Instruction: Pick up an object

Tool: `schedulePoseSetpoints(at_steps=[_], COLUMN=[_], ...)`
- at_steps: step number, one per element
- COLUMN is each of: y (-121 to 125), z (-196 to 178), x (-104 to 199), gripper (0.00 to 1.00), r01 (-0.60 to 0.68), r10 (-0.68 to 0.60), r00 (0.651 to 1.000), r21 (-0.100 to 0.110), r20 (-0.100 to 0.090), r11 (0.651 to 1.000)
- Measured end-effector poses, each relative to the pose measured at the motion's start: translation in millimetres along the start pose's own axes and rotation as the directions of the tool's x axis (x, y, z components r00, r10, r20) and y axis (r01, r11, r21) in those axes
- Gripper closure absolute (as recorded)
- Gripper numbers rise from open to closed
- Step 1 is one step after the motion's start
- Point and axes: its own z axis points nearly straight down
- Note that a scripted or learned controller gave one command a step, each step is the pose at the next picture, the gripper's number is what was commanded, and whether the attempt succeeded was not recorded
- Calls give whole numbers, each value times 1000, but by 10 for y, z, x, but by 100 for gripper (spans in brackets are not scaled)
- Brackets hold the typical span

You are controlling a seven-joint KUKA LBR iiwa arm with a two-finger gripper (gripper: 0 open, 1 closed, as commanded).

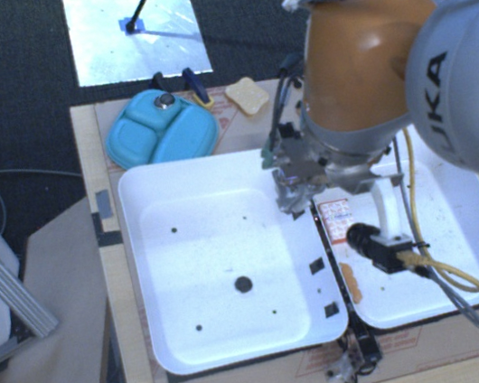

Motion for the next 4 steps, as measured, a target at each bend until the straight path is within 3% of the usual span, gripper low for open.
schedulePoseSetpoints(at_steps=[1, 2, 3, 4], y=[56, 817, 1212, 372], z=[1458, -354, 1145, 1644], x=[33, 593, 724, 486], gripper=[100, 100, 100, 100], r01=[-7, 2, -4, -9], r10=[7, -2, 4, 9], r00=[1000, 1000, 1000, 1000], r21=[10, -27, 6, 10], r20=[4, -7, 3, 3], r11=[1000, 1000, 1000, 1000])
